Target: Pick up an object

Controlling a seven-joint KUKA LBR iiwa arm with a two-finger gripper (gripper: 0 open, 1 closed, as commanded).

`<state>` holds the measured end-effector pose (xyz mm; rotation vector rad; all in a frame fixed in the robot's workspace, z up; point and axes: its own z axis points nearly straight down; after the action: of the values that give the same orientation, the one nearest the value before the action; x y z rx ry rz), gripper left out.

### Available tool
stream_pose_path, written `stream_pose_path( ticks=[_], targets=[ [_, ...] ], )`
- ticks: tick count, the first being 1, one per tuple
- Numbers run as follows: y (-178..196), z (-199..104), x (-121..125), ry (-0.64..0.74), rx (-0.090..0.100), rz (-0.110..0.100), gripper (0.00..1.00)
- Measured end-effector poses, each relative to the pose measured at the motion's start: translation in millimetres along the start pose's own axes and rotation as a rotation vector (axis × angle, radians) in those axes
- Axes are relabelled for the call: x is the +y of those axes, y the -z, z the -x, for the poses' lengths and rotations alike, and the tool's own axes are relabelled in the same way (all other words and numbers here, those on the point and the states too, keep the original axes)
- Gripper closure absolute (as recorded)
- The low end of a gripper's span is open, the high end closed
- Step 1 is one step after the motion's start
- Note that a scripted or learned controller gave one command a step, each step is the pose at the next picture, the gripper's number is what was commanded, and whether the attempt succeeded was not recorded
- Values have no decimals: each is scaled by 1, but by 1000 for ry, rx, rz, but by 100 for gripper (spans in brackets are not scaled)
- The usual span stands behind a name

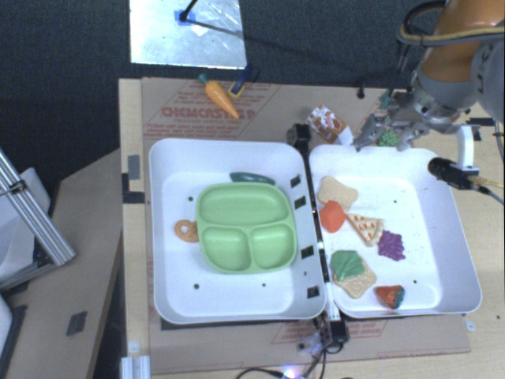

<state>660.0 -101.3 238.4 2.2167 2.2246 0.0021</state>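
My gripper (387, 135) hangs over the far rim of the right bin (442, 212), and a small green toy (388, 138) sits between its fingers, lifted off the bin floor. In the right bin lie a bread slice (337, 189), a red-orange piece (332, 216), a triangular pizza slice (365, 228), purple grapes (391, 245), a sandwich with green filling (352, 272) and a strawberry (390, 295).
The left bin (170, 180) holds a green divided plate (245, 227), an orange ring (186, 230) and a dark green piece (252, 178). Behind the bins lie a carrot (222, 99) and a red-white packet (326, 123). A foil sheet (188, 22) lies further back.
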Motion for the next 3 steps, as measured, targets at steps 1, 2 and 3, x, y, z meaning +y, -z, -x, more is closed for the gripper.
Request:
stream_pose_path(
  ticks=[1,2,3],
  targets=[
    [-61,3,3,-2,0,-3,0],
    [-123,7,0,-3,0,-5,0],
    [-153,7,1,-3,0,1,0]
  ],
)
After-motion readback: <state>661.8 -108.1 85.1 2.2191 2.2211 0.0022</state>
